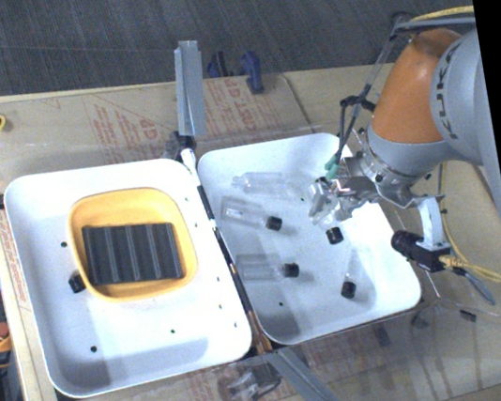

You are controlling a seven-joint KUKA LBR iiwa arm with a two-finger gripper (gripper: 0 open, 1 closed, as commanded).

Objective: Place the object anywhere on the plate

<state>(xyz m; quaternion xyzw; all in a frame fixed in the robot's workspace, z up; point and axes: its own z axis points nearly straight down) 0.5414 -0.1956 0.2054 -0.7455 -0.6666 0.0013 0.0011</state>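
Two shallow white bins are sitting side by side on the bench. Left bin (57,351): a yellow plate (131,238) is lying in its upper middle, carrying a dark ribbed insert (132,253) across its centre; a small black piece (76,283) is resting just beside the plate's left edge. Right bin (389,290): several clear plastic tubes with black caps are lying scattered, among them one at upper centre (257,184), one at centre left (251,216), one lower (266,266) and one at lower right (350,281). The grey arm with orange band (415,101) is reaching in from the right of the frame, its gripper (328,206) hanging over the right bin's upper right area, near a black cap (334,235); whether it is grasping anything cannot be told.
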